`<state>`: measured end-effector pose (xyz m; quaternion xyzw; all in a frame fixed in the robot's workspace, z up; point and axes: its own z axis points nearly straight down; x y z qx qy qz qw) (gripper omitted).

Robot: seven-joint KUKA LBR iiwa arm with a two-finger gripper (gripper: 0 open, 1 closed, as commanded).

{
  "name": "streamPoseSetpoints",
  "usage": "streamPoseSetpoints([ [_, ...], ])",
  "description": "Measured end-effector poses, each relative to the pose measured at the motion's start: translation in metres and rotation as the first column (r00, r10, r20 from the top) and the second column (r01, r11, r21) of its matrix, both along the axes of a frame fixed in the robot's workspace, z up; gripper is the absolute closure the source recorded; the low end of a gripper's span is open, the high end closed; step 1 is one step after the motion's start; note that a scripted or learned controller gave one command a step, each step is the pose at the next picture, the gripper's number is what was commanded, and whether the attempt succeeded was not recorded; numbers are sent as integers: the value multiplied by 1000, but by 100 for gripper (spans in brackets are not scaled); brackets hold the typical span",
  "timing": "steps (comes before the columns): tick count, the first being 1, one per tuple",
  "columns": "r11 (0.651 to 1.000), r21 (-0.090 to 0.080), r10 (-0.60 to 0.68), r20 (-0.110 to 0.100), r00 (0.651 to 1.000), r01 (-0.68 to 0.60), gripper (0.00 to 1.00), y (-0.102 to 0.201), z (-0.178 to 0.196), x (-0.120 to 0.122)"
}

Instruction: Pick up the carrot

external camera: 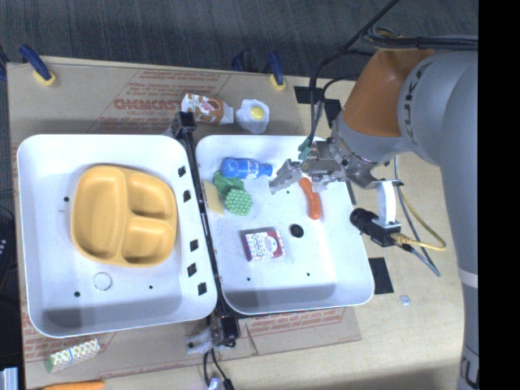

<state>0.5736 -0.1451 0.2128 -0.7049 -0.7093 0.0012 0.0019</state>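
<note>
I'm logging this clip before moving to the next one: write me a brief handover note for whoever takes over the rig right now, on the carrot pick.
Gripper: low over the right bin, at the upper end of the carrot; finger state cannot be judged.
Carrot: lying in the right bin, right of the blue bottle and green toy, above the small dark round piece.
Done: arm brought to the carrot.
Left: confirm the grasp, then lift the carrot.

Grey arm [443, 96], orange band, seemingly metallic gripper [302, 171]
</note>
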Motion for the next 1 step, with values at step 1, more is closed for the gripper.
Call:
streamPoseSetpoints([
  [1, 1000, 0, 22, 4, 1000, -22, 0, -52, -121, 41],
])
